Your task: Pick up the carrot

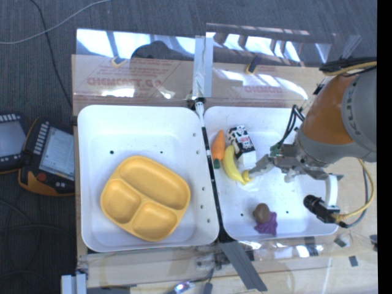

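Two shallow white plastic bins sat side by side on the bench. The left bin [92,164] held a yellow plastic plate with three compartments [145,196], lying roughly centred. The right bin [288,118] held the small items. The short orange carrot with a green stub at its lower end [217,147] lay against the bin's left wall, near the divider between the bins, pointing top to bottom. Just beside it on the right lay a yellow curved banana [233,166], and a small black-and-white milk carton toy [242,141] touched the banana's upper part. Toward the bin's front edge a brown rounded lump [262,212] rested against a purple object [267,226].

The grey arm with the orange band [334,112] reached in from the right, over the right bin. The gripper [257,168] pointed left, tip close to the banana's lower end, apart from the carrot. Whether it was wide or narrow could not be told. Nothing seen held in it.
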`<action>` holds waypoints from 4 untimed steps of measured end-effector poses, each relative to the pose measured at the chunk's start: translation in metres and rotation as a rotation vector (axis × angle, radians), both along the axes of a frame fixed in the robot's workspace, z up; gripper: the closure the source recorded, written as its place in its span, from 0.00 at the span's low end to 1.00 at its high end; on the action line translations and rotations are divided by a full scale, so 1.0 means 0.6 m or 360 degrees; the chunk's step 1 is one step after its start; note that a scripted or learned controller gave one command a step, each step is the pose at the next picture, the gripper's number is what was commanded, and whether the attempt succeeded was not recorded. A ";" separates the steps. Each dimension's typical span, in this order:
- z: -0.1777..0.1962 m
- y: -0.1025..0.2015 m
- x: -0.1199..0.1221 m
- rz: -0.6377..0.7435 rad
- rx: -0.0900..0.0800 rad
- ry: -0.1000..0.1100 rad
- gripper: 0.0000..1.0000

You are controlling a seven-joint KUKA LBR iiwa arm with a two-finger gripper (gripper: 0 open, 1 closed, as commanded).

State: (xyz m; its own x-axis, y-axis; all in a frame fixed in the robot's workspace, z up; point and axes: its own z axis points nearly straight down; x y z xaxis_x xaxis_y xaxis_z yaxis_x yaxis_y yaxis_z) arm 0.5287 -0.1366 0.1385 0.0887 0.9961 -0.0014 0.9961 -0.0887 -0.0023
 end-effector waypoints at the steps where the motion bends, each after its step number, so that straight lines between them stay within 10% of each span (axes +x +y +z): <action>1: 0.074 0.127 -0.017 0.0092 0.0002 0.0000 0.00; 3: 0.075 0.124 0.140 0.0865 -0.0003 -0.0002 0.00; 4: 0.086 0.116 0.175 0.0709 0.0001 -0.0003 0.00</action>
State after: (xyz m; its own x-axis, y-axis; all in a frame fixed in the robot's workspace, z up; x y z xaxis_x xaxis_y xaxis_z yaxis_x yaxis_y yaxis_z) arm 0.6335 -0.0669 0.1901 -0.3492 0.9371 -0.0011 0.9371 0.3492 -0.0001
